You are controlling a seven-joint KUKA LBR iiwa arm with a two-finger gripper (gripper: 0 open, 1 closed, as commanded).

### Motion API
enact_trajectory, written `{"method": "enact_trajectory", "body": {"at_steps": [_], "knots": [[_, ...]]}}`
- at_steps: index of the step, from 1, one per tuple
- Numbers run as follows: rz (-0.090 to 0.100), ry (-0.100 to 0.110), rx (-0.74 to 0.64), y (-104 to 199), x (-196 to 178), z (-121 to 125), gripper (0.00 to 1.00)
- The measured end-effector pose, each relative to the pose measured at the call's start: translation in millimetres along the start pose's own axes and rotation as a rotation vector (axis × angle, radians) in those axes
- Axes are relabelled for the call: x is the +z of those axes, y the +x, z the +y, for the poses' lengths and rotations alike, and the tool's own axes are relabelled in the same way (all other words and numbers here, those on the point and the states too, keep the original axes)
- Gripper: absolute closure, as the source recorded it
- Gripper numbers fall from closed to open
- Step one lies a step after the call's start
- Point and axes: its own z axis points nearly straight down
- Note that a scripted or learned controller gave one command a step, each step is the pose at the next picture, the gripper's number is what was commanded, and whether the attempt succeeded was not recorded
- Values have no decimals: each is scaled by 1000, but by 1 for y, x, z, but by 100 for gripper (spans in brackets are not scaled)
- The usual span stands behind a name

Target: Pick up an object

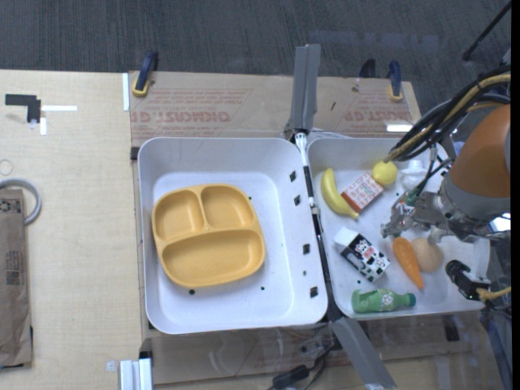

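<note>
Jaws, state unclear, hang over the carrot; crowded by the egg, a grab may slip

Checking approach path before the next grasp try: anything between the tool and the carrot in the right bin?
Nothing visible does. The tool hangs at the carrot's upper end. Close neighbours could crowd the grasp: a beige rounded object touches its right side, and the cow-print carton lies just left.

Brown paper bag: cut off by the left edge, far left of the yellow plate. Claw: finger state obscured. Arm: cropped at right.
</note>
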Motion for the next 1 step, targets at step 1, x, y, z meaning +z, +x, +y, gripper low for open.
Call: {"method": "enact_trajectory", "body": {"at_steps": [1], "knots": [[1, 3, -197, 11, -24, 50, 0]]}}
